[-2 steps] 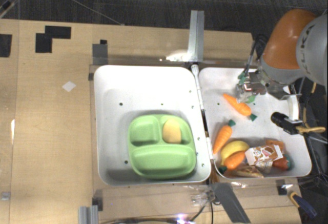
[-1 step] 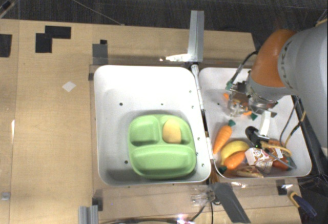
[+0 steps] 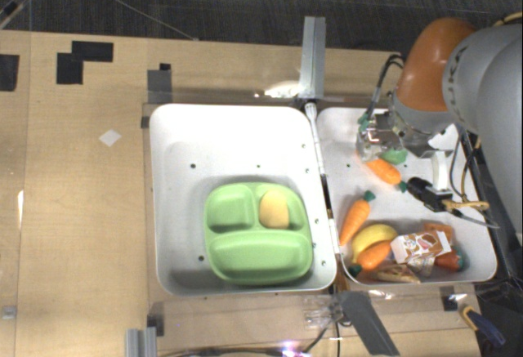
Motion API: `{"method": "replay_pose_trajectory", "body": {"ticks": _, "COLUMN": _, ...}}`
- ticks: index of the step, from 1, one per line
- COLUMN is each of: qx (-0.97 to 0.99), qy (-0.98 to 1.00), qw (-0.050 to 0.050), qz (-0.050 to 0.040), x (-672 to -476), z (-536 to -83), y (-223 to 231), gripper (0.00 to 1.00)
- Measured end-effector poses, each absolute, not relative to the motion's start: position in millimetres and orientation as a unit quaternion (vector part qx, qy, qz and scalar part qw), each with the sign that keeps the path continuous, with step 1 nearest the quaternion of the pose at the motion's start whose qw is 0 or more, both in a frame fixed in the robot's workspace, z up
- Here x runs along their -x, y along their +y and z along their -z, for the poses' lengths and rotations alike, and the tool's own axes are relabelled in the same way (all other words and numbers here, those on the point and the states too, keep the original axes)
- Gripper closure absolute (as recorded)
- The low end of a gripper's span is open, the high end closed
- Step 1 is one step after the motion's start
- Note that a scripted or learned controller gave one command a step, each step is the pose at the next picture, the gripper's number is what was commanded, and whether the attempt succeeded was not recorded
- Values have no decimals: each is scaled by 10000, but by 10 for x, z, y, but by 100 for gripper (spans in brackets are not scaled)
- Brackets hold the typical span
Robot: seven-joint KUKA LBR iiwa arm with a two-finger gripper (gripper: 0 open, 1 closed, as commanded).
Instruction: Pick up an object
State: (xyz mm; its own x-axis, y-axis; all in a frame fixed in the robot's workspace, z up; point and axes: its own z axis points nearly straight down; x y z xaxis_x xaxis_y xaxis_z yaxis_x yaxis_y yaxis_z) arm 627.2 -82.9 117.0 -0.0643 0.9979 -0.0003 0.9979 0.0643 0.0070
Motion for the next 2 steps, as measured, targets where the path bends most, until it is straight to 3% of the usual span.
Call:
{"method": "replay_pose_trajectory", "body": {"ticks": 1, "qx": -7931, "qy": 6091, "qw": 60, "qz": -43, "x": -5867, "z": -911, "y": -1633, "gripper": 0}}
{"method": "replay_pose_trajectory", "body": {"ticks": 2, "qx": -7668, "qy": 6419, "qw": 46, "qz": -37, "x": -6413, "z": -891, "y": -1702, "gripper": 0}}
